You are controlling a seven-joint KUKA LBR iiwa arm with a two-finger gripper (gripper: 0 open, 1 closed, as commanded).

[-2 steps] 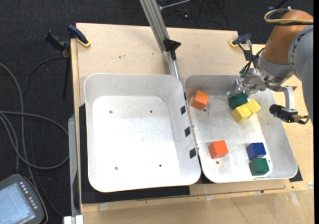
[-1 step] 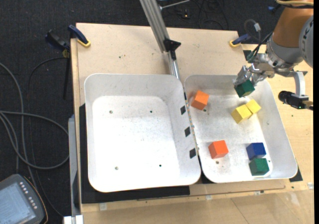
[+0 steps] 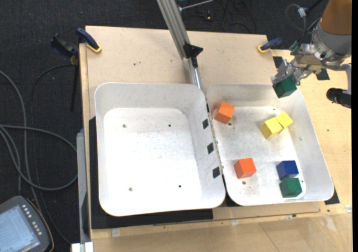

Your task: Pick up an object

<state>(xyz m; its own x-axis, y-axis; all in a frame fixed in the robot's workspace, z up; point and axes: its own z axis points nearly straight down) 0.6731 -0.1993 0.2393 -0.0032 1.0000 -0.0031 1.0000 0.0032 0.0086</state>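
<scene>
Green block (image 3: 285,87) held, fingers (image 3: 281,71) partly hidden.

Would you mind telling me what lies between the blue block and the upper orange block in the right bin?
In the camera view, the lower orange block lies roughly between the blue block and the upper orange block, slightly off the direct line.
</scene>
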